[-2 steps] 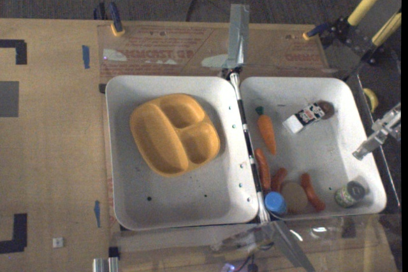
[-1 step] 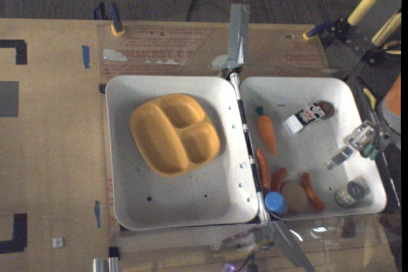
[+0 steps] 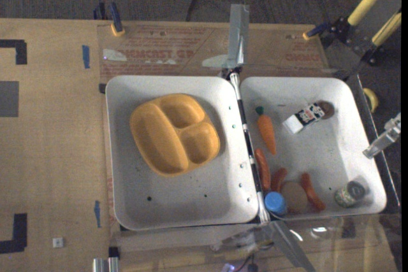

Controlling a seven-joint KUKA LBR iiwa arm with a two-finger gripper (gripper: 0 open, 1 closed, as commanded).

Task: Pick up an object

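Observation:
The right bin holds several small objects. An orange carrot lies near its left wall. A white carton with a dark brown end lies toward the back. Along the front are two red sausages, a tan round piece, a blue-capped bottle and a small can in the front right corner. A pale grey part of the gripper pokes in at the right edge, above the bin's right rim and clear of every object.
The left bin holds a yellow divided plate. A metal divider post stands behind the seam between the bins. Yellow poles and clamps sit at the back right. Cardboard and bench lie to the left.

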